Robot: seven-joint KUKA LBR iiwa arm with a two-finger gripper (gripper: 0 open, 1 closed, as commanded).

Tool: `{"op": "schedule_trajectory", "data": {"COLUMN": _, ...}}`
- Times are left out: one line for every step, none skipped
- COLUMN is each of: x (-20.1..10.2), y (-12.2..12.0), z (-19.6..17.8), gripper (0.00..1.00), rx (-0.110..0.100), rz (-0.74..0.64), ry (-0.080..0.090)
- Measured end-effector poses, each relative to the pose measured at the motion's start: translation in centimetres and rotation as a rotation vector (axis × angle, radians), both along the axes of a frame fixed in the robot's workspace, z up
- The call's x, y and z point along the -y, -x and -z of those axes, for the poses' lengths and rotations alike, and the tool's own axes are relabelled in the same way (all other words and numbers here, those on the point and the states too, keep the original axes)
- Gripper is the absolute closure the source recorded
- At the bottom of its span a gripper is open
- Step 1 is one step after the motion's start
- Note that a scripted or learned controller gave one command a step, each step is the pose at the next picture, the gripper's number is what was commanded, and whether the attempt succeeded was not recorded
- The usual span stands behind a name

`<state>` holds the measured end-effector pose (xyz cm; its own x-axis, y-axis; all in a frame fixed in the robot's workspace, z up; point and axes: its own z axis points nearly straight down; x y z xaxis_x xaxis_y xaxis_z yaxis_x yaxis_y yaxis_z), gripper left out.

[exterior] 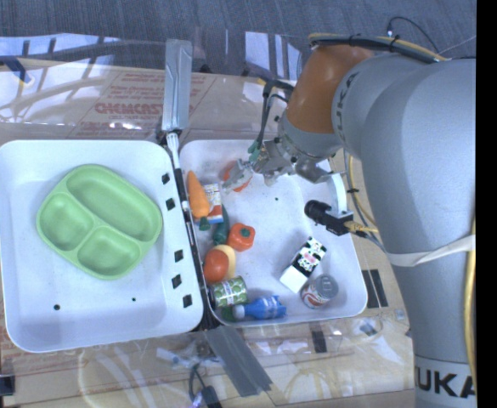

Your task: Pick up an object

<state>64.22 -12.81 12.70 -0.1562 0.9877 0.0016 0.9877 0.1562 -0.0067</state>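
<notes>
My gripper (250, 165) hangs over the back left part of the right bin (350, 262), under the orange band of the arm. A small red and white object (232, 177) sits right at its tip; whether it is held is unclear. Along the bin's left wall lie an orange carrot (198, 194), a red tomato-like toy with a green top (240, 236) and an orange-yellow fruit (220, 262). Near the front are a green can (228, 292), a blue bottle (261, 308), a black-and-white carton (304, 264) and a red and silver can (319, 291).
The left bin (27, 313) holds a green divided plate (99, 219). The grey arm covers the right bin's right side and a black clip (324, 215) juts from it. A bare patch of bin floor (273, 219) lies between the toys and the arm.
</notes>
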Motion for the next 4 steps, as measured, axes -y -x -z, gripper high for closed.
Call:
{"op": "schedule_trajectory", "data": {"x": 0.9, "y": -1.5, "z": 3.6, "gripper": 0.00, "rx": 0.006, "rz": 0.008, "ry": 0.002}}
{"op": "schedule_trajectory", "data": {"x": 0.7, "y": -1.5, "z": 2.5, "gripper": 1.00, "rx": 0.006, "rz": 0.002, "ry": 0.003}}
{"op": "schedule_trajectory", "data": {"x": -1.6, "y": 3.0, "z": 3.5, "gripper": 1.00, "rx": 0.004, "rz": 0.005, "ry": 0.001}}
{"op": "schedule_trajectory", "data": {"x": -8.3, "y": -1.5, "z": -6.7, "gripper": 1.00, "rx": 0.008, "rz": 0.048, "ry": 0.000}}
